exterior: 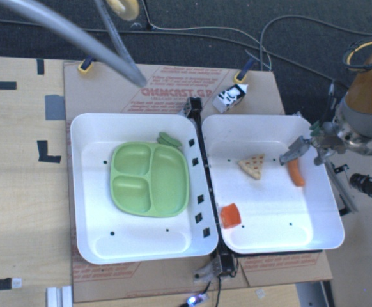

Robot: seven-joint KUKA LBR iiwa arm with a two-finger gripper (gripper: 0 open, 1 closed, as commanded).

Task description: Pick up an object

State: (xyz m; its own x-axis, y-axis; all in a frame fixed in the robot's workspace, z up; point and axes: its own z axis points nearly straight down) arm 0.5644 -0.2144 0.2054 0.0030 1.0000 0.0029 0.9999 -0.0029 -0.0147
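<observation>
My gripper (306, 153) hangs over the right bin's (272, 240) far right side, reaching in from the right, with its two fingers spread open. An orange carrot (296, 173) lies just below and between the fingertips, close to the left finger (293, 152); nothing shows clamped between them. A tan wedge with dark dots (252, 166) sits left of the gripper near the bin's middle. An orange-red block (230, 215) rests at the bin's near left corner.
The left bin (96, 238) holds a green divided plate (150, 178) with a small dark-green piece (169, 139) at its far edge. A black clip strip (199, 171) runs between the bins. A black-and-white item (229, 96) lies on the cardboard behind them.
</observation>
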